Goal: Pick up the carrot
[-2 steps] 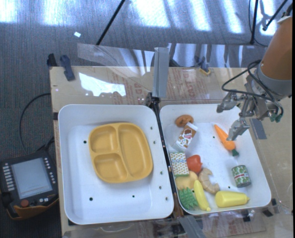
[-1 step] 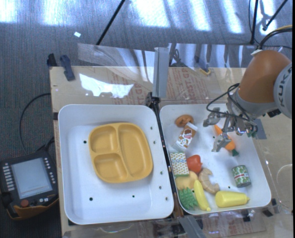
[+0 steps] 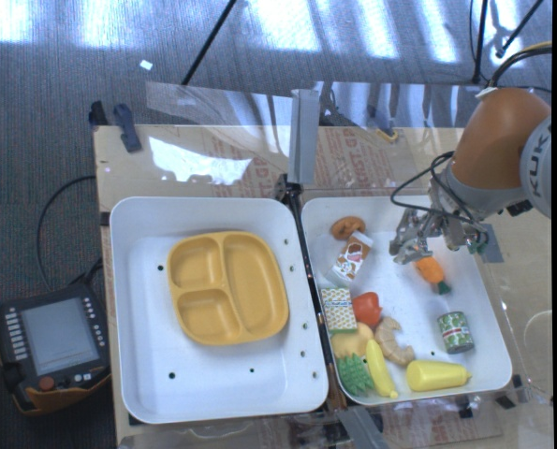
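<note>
- Carrot: small orange toy with a green stem end, lying on the floor of the right bin, in its upper right part. Stem end points toward the bin's right wall.
- Gripper: sits just left of and above the carrot, very near it. The carrot is beside the tool, not between its parts. Whether the tool is apart or together: cannot tell, the metal is too small and cluttered to read.
- Arm: comes in from the right; the orange band shows as a rounded dome over the right bin's upper right corner, with black cables looped around the wrist.
- Other contents of the right bin: a brown toy near the top centre, a small carton just below it, a green-and-white box against the left wall, a red toy touching that box, a beige piece, a banana, a green leafy toy, a yellow squash-like toy near the front, and a small can near the right wall, below the carrot and apart from it.
- Left bin: holds a yellow divided plate with three compartments.
- Off the bench at lower left: a teach pendant on the dark floor.
</note>
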Tool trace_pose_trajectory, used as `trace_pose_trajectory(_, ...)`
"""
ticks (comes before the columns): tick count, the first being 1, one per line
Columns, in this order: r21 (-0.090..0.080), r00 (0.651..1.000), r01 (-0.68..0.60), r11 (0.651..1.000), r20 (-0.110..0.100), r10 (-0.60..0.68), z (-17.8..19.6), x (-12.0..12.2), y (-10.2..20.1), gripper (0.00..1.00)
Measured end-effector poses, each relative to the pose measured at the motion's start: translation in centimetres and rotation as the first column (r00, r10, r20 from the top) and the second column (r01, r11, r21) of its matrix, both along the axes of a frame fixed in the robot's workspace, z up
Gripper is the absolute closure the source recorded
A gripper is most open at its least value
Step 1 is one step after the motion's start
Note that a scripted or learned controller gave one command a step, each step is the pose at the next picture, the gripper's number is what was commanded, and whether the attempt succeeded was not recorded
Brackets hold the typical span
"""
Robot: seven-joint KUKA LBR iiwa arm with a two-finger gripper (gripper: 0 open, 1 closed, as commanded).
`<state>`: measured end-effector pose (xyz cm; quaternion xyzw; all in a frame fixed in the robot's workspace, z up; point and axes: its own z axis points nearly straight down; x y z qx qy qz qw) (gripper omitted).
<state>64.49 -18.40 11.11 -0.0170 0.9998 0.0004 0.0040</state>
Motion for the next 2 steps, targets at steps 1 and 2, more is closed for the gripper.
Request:
trace_pose_trajectory(1, 0.0, 0.924, -0.384, 0.924, -0.006, 0.384, 0.2, -4.3, -2.8, 1.0)
trace_pose_trajectory(2, 0.001, 0.728, -0.685, 0.728, -0.004, 0.685, -2.4, -2.1, -2.3, 1.0)
